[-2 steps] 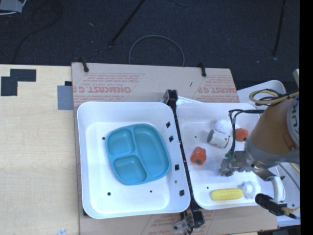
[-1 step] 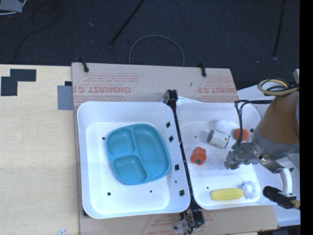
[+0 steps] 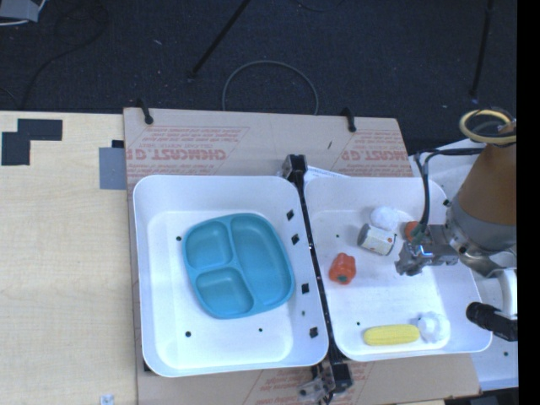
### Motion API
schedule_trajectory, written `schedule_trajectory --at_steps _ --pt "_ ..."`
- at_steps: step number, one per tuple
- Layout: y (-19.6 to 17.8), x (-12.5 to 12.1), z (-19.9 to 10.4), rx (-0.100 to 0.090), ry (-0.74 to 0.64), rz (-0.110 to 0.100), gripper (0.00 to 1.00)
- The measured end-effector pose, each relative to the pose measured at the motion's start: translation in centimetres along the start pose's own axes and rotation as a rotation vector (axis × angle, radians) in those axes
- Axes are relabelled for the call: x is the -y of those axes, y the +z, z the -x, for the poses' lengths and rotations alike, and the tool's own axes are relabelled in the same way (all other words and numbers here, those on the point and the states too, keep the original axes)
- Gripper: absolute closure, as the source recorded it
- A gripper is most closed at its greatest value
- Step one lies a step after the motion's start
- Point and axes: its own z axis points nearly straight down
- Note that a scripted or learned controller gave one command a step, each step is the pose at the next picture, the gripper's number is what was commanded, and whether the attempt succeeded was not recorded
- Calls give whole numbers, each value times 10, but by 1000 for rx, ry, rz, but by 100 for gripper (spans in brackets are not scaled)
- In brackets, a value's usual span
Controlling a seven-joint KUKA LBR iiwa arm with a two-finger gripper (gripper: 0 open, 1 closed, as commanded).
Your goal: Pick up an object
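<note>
In the right bin (image 3: 460, 310), near its right wall, the gripper (image 3: 408, 258) is hanging low over the white floor, and the grey arm (image 3: 489, 201) with its orange band is reaching in from the right side. Whether the fingers are spread or pressed together, I cannot tell, because they are small and dark against the floor. Open floor is lying in the middle of this bin, between the objects. A small orange cylinder (image 3: 342, 268) is standing near the divider, well apart from the gripper. A white and grey block (image 3: 377, 239) is sitting just beside a round white ball (image 3: 385, 218), near the gripper on its left. A smooth yellow corn-shaped piece (image 3: 391, 335) is lying along the front wall, touching a small white lumpy object (image 3: 430, 326). In the left bin (image 3: 160, 294), a blue plastic tray (image 3: 239, 265) with three compartments is resting tilted.
</note>
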Motion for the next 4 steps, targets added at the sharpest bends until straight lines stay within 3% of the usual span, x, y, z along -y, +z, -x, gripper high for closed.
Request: schedule_trajectory --at_steps 1,2,4 --pt "-52 8 8 0 1 -1 100" --pt "-73 7 8 0 0 -3 100" --pt "-74 10 -95 -3 -3 -6 100"
